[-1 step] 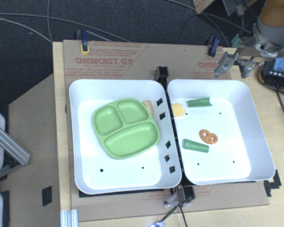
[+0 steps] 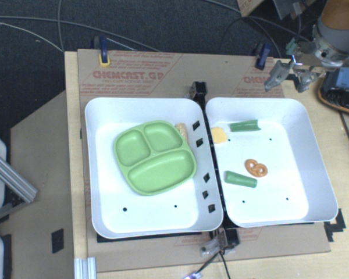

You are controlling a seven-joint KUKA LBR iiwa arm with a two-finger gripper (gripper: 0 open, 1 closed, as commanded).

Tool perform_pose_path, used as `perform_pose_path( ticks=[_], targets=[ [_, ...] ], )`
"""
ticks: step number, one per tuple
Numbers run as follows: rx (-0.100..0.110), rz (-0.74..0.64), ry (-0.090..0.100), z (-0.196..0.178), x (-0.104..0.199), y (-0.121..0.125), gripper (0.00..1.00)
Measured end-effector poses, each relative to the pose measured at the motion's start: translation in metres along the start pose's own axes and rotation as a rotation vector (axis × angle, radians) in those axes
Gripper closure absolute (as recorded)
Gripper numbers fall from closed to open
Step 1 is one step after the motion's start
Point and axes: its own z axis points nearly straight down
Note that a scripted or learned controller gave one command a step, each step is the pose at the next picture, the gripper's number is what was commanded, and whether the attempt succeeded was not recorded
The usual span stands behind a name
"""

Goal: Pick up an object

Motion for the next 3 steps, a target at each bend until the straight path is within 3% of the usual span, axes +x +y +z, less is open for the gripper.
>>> perform_pose_path(
  ticks=[3],
  targets=[
    [0.005,0.0,0.001,0.168,0.006,0.002,0.0]
  ],
)
